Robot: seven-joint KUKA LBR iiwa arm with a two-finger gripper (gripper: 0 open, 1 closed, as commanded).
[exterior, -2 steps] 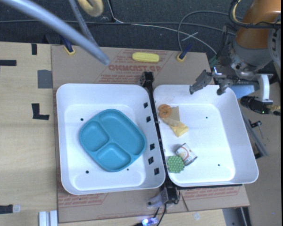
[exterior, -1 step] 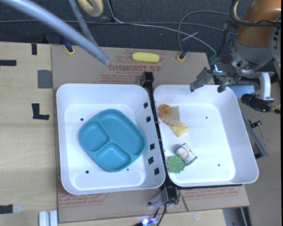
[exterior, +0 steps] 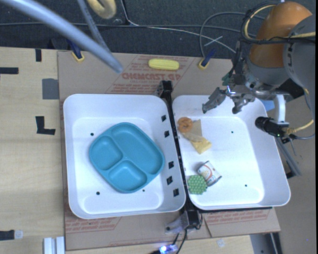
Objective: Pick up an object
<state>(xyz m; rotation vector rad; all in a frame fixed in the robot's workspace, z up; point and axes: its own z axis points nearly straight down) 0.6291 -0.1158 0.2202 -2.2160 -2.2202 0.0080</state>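
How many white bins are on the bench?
2. The left bin holds a blue tray. The right bin sits right beside it, with a few small things near its left side. The gripper hangs over its far edge.

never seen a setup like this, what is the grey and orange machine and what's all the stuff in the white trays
It is a robot arm, seen by one camera fixed above the bench and looking down at a slant. The arm reaches in from the right, and its two-finger claw hangs open over the far edge of the right bin, holding nothing. The left bin holds a blue divided plate. The right bin holds a tan and yellow food-like toy, a small wrapped packet and a green round object. A yellow object lies on the cardboard behind the bins.
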